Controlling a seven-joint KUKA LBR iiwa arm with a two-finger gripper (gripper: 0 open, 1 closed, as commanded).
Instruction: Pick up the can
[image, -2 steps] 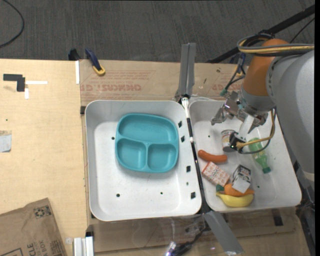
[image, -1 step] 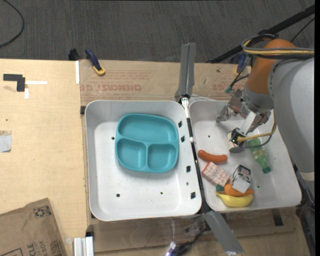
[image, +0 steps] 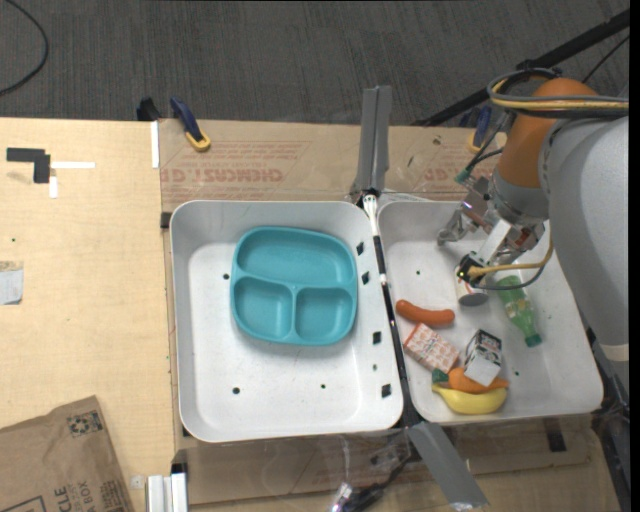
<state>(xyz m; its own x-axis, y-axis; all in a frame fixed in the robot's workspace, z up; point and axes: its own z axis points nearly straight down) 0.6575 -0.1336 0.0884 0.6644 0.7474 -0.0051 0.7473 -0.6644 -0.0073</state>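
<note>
My gripper (image: 466, 232) hangs over the far part of the right bin (image: 560, 385), with the arm coming in from the right. Just below it, a small grey round thing (image: 472, 297) rests on the bin floor. It may be the can, though the wrist hardware partly hides it. I see nothing held in the gripper.
The right bin also holds a green bottle (image: 519, 310), an orange-red sausage (image: 425, 314), a red and white box (image: 432, 347), a small carton (image: 484, 357), a carrot (image: 462, 380) and a banana (image: 470, 401). A teal divided plate (image: 295, 285) lies in the left bin (image: 200, 380).
</note>
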